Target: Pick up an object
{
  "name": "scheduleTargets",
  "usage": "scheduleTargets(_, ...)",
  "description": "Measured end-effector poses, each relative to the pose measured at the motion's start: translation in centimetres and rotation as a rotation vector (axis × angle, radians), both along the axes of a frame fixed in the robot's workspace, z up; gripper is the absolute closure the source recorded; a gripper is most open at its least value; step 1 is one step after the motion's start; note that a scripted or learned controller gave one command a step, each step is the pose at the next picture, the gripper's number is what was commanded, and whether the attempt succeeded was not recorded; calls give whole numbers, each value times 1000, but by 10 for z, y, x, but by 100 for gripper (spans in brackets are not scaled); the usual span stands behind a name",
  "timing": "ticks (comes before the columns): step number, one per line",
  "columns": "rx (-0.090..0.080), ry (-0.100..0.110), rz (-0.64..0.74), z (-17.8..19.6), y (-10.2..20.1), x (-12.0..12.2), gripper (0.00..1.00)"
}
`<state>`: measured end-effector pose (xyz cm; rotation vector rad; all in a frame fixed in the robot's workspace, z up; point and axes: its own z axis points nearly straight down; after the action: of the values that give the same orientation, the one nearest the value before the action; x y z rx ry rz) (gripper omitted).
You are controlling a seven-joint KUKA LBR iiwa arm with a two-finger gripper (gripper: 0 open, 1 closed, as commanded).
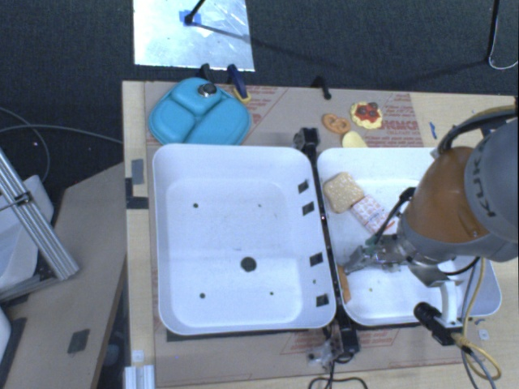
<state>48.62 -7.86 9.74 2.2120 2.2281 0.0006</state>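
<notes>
Pincer low in the right bin, no object seen between its fingers.

A tan cracker-like piece (343,191) and a pale speckled packet (369,211) touching it lie in the right bin (381,162), just beyond the pincer (362,258) toward the bin's far wall; a thin orange stick (344,285) lies just beside the pincer, on its near side against the left wall. Whether the pincer is apart or together cannot be told. The left bin (235,241) sits to its left. On the table (284,112) behind, well apart, rest a blue divided tray (199,113), a pretzel (335,123) and a small pizza toy (366,114).
</notes>
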Motion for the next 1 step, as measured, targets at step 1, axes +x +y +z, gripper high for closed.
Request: scheduleTargets(1, 4, -2, -5, -11, -48, 42, 0)
